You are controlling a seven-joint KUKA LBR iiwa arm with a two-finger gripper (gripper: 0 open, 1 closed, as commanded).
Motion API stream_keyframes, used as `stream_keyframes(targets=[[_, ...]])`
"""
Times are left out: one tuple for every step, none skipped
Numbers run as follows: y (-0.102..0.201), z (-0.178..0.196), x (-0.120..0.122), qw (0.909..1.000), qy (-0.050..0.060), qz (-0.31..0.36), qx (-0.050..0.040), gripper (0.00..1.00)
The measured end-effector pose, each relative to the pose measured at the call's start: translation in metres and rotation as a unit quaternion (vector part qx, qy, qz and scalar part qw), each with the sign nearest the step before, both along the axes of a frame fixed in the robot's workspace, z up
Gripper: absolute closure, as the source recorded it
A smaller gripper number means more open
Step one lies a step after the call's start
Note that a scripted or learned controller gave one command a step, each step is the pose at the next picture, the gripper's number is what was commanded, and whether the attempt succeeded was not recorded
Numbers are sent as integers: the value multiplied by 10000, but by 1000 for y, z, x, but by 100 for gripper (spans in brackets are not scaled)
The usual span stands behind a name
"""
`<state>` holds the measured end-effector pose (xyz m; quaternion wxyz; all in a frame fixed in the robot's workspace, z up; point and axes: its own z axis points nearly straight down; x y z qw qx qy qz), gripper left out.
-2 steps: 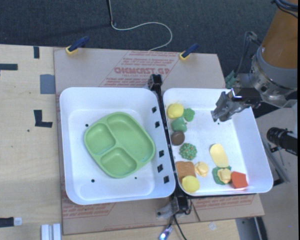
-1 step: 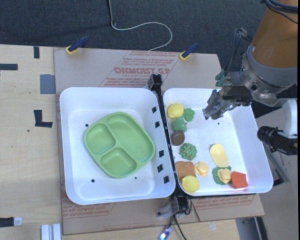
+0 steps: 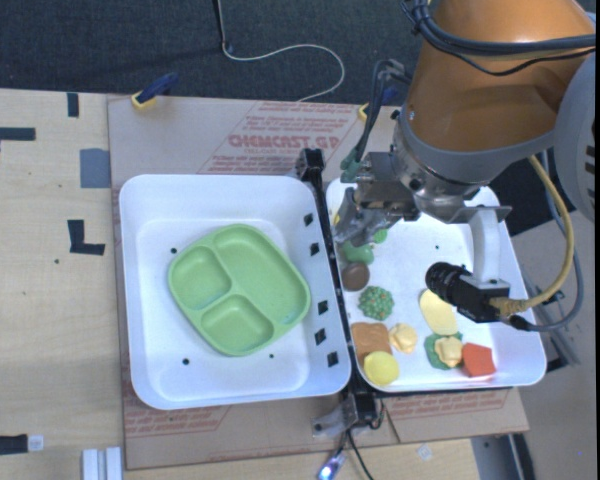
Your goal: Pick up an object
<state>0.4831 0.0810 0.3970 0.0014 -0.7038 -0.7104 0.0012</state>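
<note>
Gripper: the gripper (image 3: 358,230) hangs low over the right bin (image 3: 510,373), close to that bin's left wall and toward its far end. The dark metal fingers point down, but I cannot tell whether they are apart or together; the wrist and shadow blur them.

Nearest object: a small green piece (image 3: 379,235) lies right against the fingertips, partly hidden by them. Whether it sits between the fingers cannot be told.

Next nearest: a brown round piece (image 3: 355,276) sits just nearer the front edge than the fingertips, along the same left wall. A green knobbly ball (image 3: 376,301) lies beyond it, further toward the front.

Front edge cluster: a tan block (image 3: 370,337), a yellow ball (image 3: 381,369), a pale yellow piece (image 3: 438,312), a green-and-yellow piece (image 3: 444,350) and a red-orange block (image 3: 478,360) sit well apart from the fingers.

Left bin: the left bin (image 3: 140,368) carries a green divided tray (image 3: 238,287), lying at a slant.

Deciding relation: judged from this, the pick turns on the green piece directly under the fingertips; the others all lie toward the front edge.

Writing: red print on the cardboard sheet (image 3: 260,138) beyond the bins, too blurred to read surely.
</note>
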Motion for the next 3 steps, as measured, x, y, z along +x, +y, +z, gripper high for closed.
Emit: stream_keyframes(targets=[[-20,69,1,10000,-48,-42,1,100],[-2,-149,-2,10000,74,-41,-20,100],[-48,-50,1,10000,-55,-62,-4,100]])
